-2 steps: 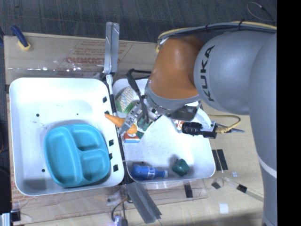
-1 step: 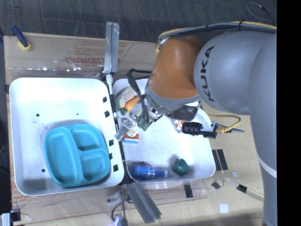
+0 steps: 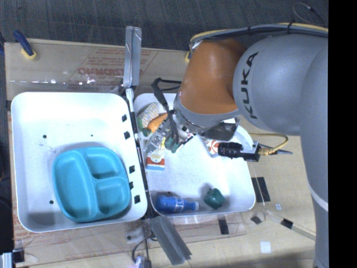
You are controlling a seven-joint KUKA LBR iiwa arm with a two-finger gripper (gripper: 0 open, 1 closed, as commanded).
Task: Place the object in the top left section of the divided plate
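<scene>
A light blue divided plate (image 3: 89, 182) lies in the left bin (image 3: 33, 116), toward its front. All three of its sections hold nothing. My gripper (image 3: 169, 137) reaches down into the back left part of the right bin (image 3: 240, 172), among a cluster of small items: a corn cob (image 3: 148, 113), an orange carrot-like piece (image 3: 157, 121) and a small packet (image 3: 155, 161). The arm's wrist hides much of that corner.
A blue bottle (image 3: 174, 204) and a dark green object (image 3: 214, 197) lie at the front of the right bin. A red and white item (image 3: 215, 146) peeks out beside the arm. A metal divider bar (image 3: 132, 54) runs between the bins.
</scene>
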